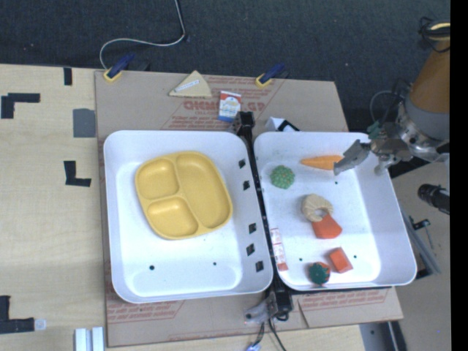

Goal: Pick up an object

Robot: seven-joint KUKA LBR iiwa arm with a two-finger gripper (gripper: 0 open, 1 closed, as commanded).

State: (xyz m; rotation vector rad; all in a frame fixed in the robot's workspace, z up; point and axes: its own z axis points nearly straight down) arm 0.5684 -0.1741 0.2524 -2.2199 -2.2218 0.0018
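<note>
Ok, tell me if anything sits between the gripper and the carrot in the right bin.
Nothing visible does. The gripper hangs over the right bin, right beside the carrot's thick end, with bare bin floor around it. The green broccoli piece lies off the carrot's other end, out of the way.

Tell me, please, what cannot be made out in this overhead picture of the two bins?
- The grey claw in the camera view: too blurred to tell whether it touches the orange carrot-shaped toy.
- The carrot's right end: covered by the claw.
- The small red-and-white carton behind the bins: its print is too small to read.
- The grey arm with the orange band: cut off by the right edge.
</note>
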